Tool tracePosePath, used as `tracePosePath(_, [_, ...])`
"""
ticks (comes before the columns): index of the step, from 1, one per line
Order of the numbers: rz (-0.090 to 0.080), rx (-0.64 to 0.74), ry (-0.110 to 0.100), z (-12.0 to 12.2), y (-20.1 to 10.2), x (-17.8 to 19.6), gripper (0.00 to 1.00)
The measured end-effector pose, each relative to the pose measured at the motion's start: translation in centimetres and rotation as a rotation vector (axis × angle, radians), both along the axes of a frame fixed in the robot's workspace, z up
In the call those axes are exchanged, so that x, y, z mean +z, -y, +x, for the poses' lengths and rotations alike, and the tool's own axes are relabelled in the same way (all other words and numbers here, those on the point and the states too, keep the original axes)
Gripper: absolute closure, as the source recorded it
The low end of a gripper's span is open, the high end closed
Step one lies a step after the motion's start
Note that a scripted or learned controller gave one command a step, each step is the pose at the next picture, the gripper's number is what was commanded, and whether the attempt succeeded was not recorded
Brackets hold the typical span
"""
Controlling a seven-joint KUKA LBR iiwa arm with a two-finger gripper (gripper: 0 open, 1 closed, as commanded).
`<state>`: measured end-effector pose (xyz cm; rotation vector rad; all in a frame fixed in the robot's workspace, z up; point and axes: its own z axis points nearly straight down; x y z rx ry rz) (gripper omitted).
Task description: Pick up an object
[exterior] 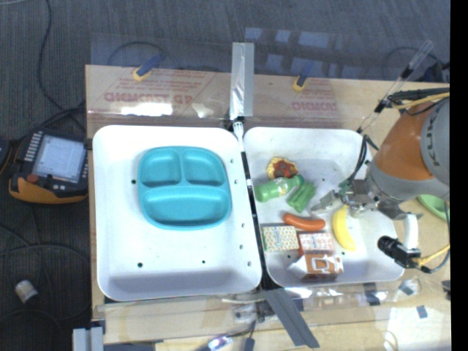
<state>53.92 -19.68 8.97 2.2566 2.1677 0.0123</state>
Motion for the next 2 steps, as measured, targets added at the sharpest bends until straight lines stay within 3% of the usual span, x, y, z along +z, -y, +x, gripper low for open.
tracePosePath(1, [0.004, 0.0, -0.007, -0.1, -0.1, 0.6, 1.0])
tracePosePath(2, [0.003, 0.037, -0.023, 0.7, -4.3, 14.2, 1.0])
